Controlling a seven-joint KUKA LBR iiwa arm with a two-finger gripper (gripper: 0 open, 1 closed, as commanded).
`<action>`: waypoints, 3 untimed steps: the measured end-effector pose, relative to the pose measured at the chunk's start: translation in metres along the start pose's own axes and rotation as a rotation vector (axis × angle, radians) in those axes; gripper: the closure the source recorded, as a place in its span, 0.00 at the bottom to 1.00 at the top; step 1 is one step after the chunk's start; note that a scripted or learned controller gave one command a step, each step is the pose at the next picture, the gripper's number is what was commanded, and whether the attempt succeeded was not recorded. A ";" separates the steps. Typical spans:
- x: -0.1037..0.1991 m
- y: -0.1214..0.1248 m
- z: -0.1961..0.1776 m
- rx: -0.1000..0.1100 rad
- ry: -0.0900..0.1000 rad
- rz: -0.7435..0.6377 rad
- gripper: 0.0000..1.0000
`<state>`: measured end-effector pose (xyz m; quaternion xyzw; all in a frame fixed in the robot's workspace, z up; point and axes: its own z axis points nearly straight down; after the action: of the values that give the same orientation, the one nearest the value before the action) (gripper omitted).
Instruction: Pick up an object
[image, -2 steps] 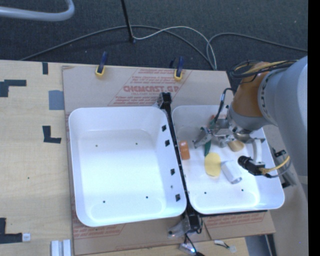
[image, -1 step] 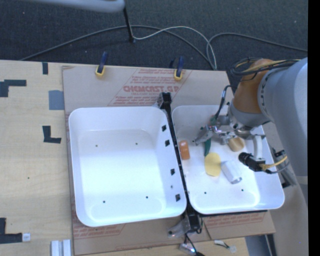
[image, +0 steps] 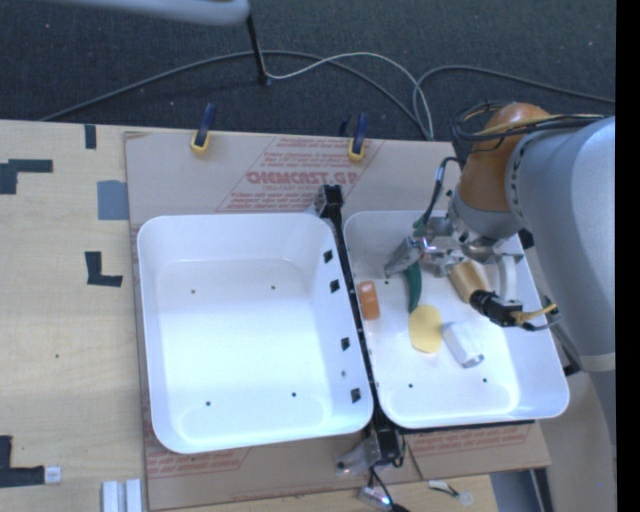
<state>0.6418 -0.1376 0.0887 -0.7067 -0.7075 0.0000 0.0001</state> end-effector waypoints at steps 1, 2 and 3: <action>-0.012 -0.028 0.000 0.000 -0.001 0.002 0.00; -0.008 -0.013 0.000 0.000 0.000 0.000 0.00; 0.010 -0.055 0.000 0.001 0.000 0.001 0.00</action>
<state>0.5872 -0.1274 0.0888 -0.7070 -0.7072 0.0003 0.0006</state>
